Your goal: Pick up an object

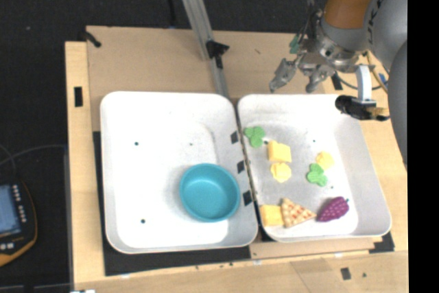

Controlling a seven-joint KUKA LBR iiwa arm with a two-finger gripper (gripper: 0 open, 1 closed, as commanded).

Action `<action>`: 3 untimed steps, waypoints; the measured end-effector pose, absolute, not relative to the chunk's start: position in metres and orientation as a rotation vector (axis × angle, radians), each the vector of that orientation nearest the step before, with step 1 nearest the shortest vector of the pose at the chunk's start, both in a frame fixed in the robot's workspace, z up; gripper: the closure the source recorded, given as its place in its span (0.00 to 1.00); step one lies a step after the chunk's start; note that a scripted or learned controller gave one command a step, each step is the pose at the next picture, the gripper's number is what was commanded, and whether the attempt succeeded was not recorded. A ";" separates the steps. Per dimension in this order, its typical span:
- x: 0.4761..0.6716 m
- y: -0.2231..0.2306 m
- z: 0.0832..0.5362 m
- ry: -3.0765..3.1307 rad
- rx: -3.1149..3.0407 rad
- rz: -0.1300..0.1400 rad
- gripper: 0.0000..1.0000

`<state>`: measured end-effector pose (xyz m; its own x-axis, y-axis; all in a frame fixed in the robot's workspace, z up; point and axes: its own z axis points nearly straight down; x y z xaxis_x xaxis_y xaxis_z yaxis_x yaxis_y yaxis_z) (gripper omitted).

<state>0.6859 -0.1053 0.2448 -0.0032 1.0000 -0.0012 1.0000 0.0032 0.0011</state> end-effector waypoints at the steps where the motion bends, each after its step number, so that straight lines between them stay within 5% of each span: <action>1: 0.686 -0.106 0.245 2.224 2.216 -0.002 0.00; 3: 0.686 -0.103 0.159 2.227 2.217 -0.006 0.00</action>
